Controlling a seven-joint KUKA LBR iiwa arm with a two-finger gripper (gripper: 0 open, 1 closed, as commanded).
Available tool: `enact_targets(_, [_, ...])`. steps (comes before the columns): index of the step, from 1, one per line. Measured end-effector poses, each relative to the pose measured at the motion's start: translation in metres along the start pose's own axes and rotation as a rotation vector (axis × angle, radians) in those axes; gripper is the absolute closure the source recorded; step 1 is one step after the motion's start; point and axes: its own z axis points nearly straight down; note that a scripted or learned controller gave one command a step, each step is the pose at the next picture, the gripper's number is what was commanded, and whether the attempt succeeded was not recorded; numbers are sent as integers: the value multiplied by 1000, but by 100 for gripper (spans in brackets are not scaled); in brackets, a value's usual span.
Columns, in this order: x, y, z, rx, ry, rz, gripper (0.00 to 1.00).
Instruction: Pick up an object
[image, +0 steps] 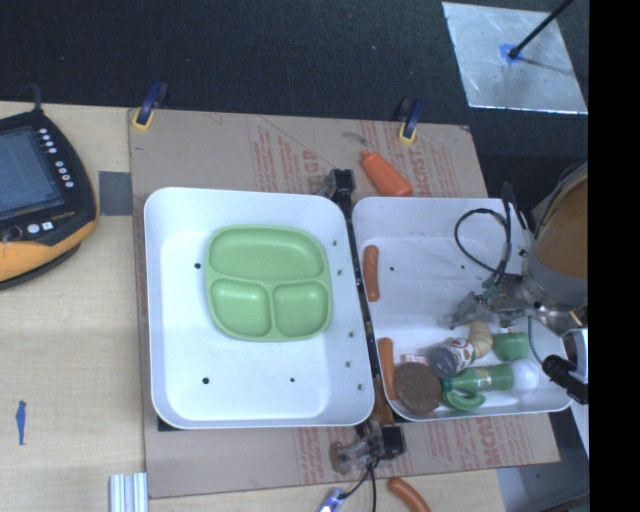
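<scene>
My gripper (492, 305) hangs low over the right side of the right bin (420, 225), at the end of the grey arm (560, 240) that comes in from the right. Just below it lies a cluster of objects: a beige piece (482, 341), a small labelled jar (455, 353), a green piece (511, 346), a green bottle (488, 380), a green ring (462, 401) and a brown round disc (417, 387). The gripper sits right above the beige piece; I cannot tell whether it touches it. An orange sausage-shaped piece (371, 272) lies near the bin's left wall, and another (386, 360) lies further forward.
The left bin (180, 390) holds a green divided plate (269, 282). A black cable (480, 240) loops over the right bin. An orange carrot (385, 175) lies behind the bins, another orange piece (410, 492) in front. A teach pendant (40, 195) rests at far left.
</scene>
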Motion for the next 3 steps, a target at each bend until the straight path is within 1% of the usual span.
enact_targets(1, [-1,0,-10,1,-2,-6,100])
enact_targets(2, [33,64,-1,-1,0,-3,100])
enact_targets(3, [65,-16,-12,-1,0,0,100])
